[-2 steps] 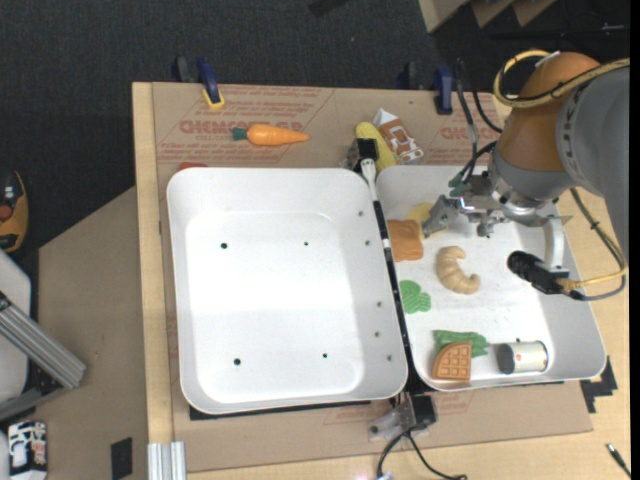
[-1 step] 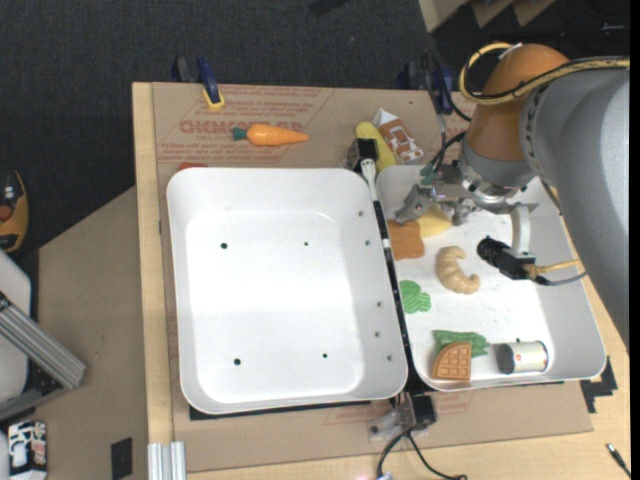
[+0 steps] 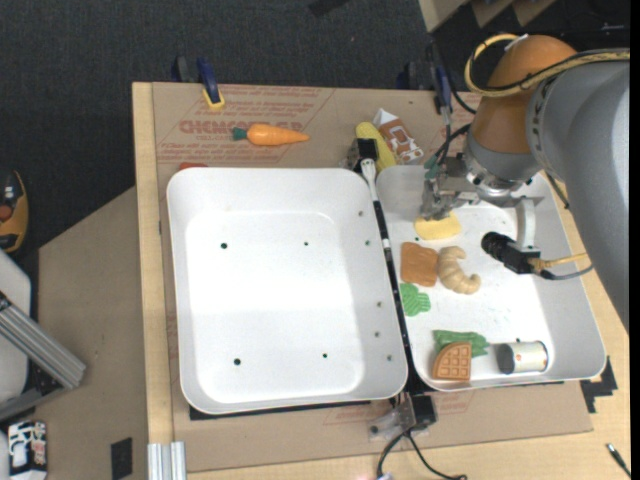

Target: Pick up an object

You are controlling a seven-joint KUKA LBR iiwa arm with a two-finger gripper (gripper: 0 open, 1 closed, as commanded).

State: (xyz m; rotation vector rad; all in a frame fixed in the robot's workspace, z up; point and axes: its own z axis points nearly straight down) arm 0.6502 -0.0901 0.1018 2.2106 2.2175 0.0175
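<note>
My gripper point(image 3: 438, 204) reaches down into the far part of the right bin point(image 3: 570, 308), just above a pale yellow piece point(image 3: 438, 230) and close to touching it. Nearer the front lie a brown toast slice point(image 3: 419, 264) and a tan croissant point(image 3: 459, 270) side by side. A small green piece point(image 3: 415, 301) sits by the bin's left wall. At the front are a waffle point(image 3: 452, 362) with a green leaf point(image 3: 463, 342) behind it, and a white cylinder with a black end point(image 3: 523, 357). The arm's orange band point(image 3: 515, 68) stands above the gripper.
The left bin point(image 3: 280, 288) is beside the right one. On the cardboard behind the bins are a toy carrot point(image 3: 270, 135), a yellow and black item point(image 3: 367, 144) and a brown packet point(image 3: 401, 139). A black part point(image 3: 505, 252) with a cable hangs over the right bin.
</note>
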